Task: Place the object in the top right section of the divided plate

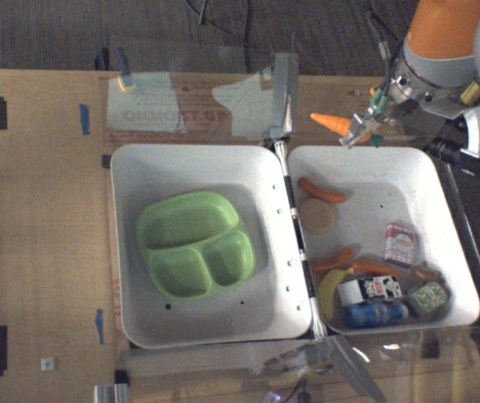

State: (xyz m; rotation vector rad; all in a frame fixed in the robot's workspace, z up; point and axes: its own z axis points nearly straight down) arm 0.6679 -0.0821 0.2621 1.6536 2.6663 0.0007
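Smoothly moulded green divided plate [195, 243]

Green divided plate [195, 243] with three sections, lying flat and slightly turned in the middle of the left white bin [131, 175]; one long section along the far side, two smaller ones nearer the camera. Small orange carrot [332, 124], pointed tip toward the left, up beyond the far rim of the right bin, well apart from the plate, touching the gripper [362, 133] fingertips.
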